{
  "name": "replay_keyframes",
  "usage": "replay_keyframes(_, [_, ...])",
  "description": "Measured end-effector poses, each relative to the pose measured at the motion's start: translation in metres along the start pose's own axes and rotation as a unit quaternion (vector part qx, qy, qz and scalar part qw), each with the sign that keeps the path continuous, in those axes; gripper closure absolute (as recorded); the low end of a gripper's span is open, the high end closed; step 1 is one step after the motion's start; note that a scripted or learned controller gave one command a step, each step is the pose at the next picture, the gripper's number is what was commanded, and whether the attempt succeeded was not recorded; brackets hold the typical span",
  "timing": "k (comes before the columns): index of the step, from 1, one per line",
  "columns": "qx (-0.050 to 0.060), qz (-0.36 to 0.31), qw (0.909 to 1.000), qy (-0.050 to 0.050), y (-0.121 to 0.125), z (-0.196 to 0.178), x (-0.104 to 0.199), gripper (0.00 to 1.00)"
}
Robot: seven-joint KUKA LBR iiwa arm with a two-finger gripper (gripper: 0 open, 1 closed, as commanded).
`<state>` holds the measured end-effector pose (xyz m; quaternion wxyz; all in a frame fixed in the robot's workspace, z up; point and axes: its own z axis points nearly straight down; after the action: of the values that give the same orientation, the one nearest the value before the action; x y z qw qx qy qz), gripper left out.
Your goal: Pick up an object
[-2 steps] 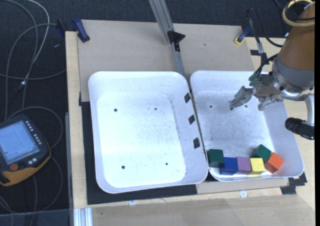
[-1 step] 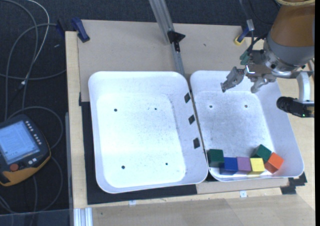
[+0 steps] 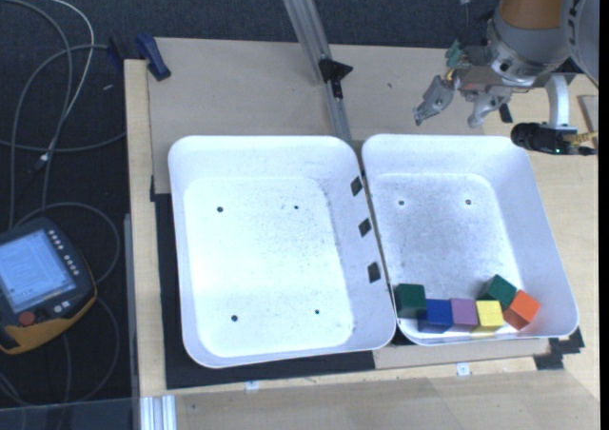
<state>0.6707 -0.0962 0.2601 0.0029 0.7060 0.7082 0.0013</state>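
Tabletop (image 3: 238,86): plain board carrying two shallow white bins side by side. Left bin (image 3: 190,171) holds nothing to grasp. Right bin (image 3: 542,219) holds every candidate, all crowded along its near wall.

Arm (image 3: 538,0): reaches in from the right, wrist above the far edge of the right bin. Jaws (image 3: 457,107) hang over bare tabletop just beyond the bin's far rim, well apart from the blocks. They look spread, with nothing between them (the fingers are small here, so I read this with some caution).

Blocks, left to right: dark green block (image 3: 411,299), blue block (image 3: 439,313), purple block (image 3: 463,311), yellow block (image 3: 489,313), a second green block (image 3: 500,289) set behind, orange block (image 3: 522,309) at the right end. Neighbours appear to touch, and the row sits close against the wall.

Step in hand, as I judge it: approach, no grasp begun.

How to do it well:
- Pick an end block. The dark green block has open floor on its left and far sides; the orange one is hemmed in by the corner.
- Travel high across the bin, then descend straight down.
- Turn the jaws so one finger lands in the open floor, not in a seam between blocks.
- Risk: a finger striking the bin wall or a neighbour and pushing the row.
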Motion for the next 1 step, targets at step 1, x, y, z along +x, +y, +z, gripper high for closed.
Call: replay_keyframes(1, [0.007,0.005,1.0000,0.000,-0.0293,0.0623,-0.0941,0.00])
